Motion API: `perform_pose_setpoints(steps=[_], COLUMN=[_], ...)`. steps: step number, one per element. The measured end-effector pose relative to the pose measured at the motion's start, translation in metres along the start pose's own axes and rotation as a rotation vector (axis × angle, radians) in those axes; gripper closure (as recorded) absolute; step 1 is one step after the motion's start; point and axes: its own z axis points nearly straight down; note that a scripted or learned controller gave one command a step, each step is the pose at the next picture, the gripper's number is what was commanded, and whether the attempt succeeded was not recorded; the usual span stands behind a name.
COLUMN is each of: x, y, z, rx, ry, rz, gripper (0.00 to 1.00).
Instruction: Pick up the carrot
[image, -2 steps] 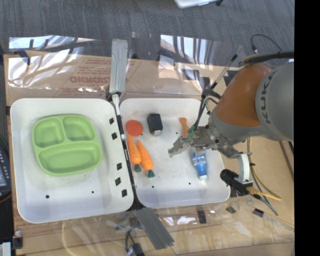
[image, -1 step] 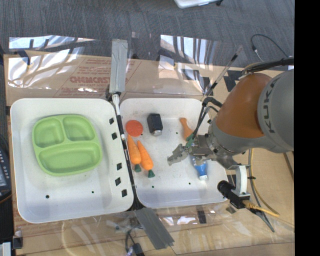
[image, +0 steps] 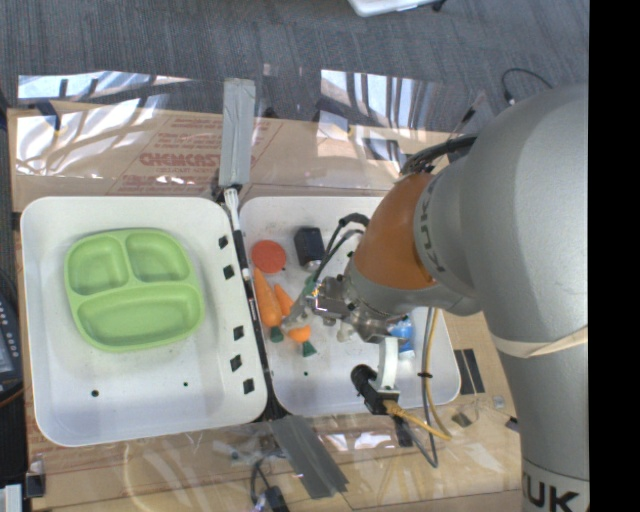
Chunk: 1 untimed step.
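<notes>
Camera view: the carrot (image: 266, 297) lies in the right bin (image: 330, 400), close to its left wall, just below an orange disc (image: 268, 255). A second, shorter carrot (image: 296, 328) lies beside it, near my claw (image: 322, 300). I judge the carrot light, rigid and smooth, likely a plastic toy; the tapered body may slip, so I should take hold across its thick middle. My arm (image: 470, 230) reaches in from the right, wrist bent down over the bin. Whether my claw is open, I cannot tell.
</notes>
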Motion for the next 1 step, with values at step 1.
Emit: perform_pose_setpoints(steps=[1], x=[-0.0005], y=[-0.0002], z=[-0.0095], rx=[0.002], ry=[0.0], rz=[-0.003], gripper=[1.0])
